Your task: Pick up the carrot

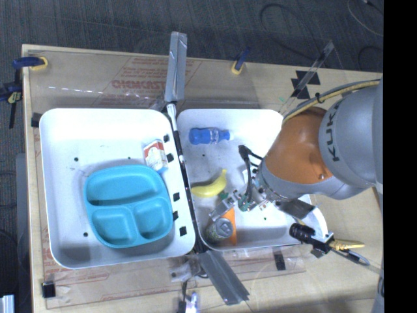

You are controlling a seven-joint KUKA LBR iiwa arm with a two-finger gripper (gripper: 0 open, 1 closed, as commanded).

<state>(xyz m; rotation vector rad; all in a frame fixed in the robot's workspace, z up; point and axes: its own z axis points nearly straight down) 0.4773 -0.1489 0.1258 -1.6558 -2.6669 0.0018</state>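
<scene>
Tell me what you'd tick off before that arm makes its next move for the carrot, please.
1. Carrot located: ok. The carrot lies at the front of the right bin.
2. Claw near carrot: ok. The claw is low in the right bin, just beside the carrot.
3. Carrot between the claw's tips: cannot tell, too small and cluttered.
4. Neighbours out of the way: not ok. A can sits against the carrot and a banana lies close behind.
5. Blue bottle clear of the work: ok, it lies at the bin's far end.
6. Blue tray uninvolved: ok, in the left bin.
</scene>
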